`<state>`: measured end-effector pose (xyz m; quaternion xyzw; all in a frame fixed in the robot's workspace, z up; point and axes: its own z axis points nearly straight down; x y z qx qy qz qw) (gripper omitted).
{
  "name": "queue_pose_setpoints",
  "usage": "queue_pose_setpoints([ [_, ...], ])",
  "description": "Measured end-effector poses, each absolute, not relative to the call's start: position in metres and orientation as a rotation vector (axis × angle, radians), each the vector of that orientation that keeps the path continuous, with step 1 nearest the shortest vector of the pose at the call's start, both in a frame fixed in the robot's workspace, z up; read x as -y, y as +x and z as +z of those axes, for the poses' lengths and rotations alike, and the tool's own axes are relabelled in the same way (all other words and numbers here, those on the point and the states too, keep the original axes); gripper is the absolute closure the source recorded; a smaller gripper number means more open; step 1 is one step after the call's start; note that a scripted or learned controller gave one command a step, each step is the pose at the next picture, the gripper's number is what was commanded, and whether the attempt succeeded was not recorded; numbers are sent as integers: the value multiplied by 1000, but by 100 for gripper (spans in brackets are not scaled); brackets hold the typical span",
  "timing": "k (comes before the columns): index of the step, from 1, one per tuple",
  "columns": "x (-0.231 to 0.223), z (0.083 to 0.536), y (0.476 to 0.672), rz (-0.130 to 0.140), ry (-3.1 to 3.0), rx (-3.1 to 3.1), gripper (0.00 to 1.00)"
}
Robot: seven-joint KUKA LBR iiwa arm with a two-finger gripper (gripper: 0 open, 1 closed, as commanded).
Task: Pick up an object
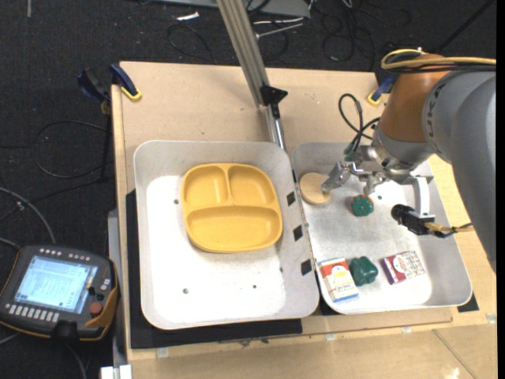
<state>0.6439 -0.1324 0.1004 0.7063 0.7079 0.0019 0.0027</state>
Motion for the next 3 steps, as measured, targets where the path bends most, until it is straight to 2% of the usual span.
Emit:
queue_pose_setpoints([
  [1, 132, 112, 645, 11, 2211, -2218, 100],
  [3, 141, 211, 632, 5, 2218, -2216, 100],
])
